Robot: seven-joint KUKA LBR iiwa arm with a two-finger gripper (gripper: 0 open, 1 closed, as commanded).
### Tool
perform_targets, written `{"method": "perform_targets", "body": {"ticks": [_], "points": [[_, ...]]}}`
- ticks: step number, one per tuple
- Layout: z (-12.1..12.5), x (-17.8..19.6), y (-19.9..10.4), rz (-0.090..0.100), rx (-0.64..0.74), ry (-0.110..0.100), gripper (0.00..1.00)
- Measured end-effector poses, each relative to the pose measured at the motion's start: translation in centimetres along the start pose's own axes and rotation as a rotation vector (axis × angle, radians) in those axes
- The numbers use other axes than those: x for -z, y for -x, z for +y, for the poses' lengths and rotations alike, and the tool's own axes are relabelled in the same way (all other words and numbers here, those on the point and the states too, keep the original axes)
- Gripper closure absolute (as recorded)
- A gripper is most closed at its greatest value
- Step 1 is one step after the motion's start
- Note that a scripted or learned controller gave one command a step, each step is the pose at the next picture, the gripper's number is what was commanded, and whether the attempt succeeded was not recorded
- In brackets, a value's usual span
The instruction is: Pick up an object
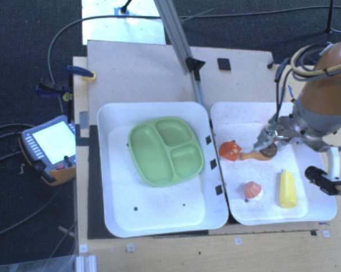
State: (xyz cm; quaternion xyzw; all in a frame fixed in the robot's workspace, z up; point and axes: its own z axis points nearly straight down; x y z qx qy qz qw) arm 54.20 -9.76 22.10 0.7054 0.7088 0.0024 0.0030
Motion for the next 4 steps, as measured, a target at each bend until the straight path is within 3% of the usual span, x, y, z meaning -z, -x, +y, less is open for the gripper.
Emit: {"method": "perform_targets", "body": {"ticks": [1,2,4], "points": [[0.2,4.9,0.0,0.0,0.0,0.0,1.0],[2.9,3.7,-5.3,0.002,0.005,-0.004,1.0],[5.8,0.8,-15.7,0.002,0.005,-0.005,1.0]]}}
